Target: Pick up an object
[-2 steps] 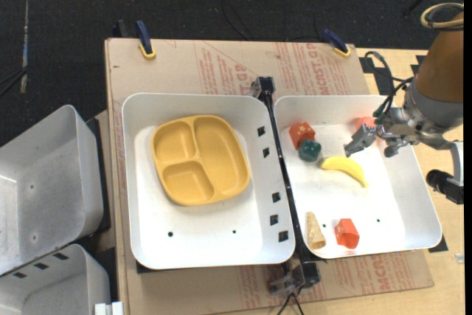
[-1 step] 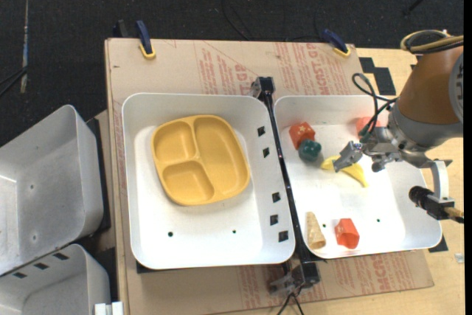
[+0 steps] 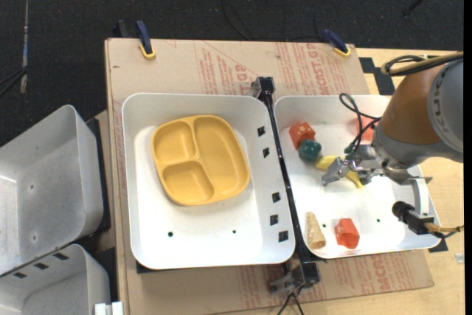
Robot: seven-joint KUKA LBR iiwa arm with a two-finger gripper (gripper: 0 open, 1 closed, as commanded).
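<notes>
The gripper [image 3: 341, 172] sits low in the right bin [image 3: 369, 243], fingers spread, nothing visibly held. A yellow object [image 3: 329, 161] lies touching at its 11 o'clock, a green ball [image 3: 310, 150] beyond. Risk: closing off-centre would push the yellow object aside, ending in an empty grasp

Single arm [image 3: 431, 111] entering from the right edge, grey housing with a broad orange band above the wrist. Forearm angled down and to the left, wrist bent low. Gripper [image 3: 341, 172] at the leftmost end of the arm, pointing left, metal fingers [image 3: 333, 175] splayed slightly apart at the tips. Black cable looping up from the wrist and back along the orange section. Nothing clearly seen clamped between the fingers.
</notes>
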